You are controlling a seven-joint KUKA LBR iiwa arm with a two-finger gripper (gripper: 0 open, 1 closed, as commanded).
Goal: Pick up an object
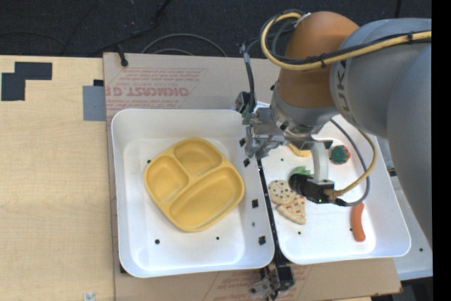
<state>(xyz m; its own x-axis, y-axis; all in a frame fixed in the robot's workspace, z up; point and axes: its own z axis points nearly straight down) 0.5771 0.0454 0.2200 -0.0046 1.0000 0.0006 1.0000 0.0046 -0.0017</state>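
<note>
Nearest you, a sausage (359,222) is lying by the right bin's (394,240) near right corner. Just beyond, a speckled cookie (289,201) is resting close to that bin's left wall. In the left bin (141,257) a yellow plate (195,183) is sitting at the middle. Farther in, a green piece (301,170) and a ball (340,154) are lying in the right bin's far half. The gripper (262,141) is hanging over the walls where the bins are meeting, toward their far edge; you cannot tell whether it is spread or pressed together.

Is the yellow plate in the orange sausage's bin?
No, the yellow plate lies in the left bin, the orange sausage in the right bin.
</note>
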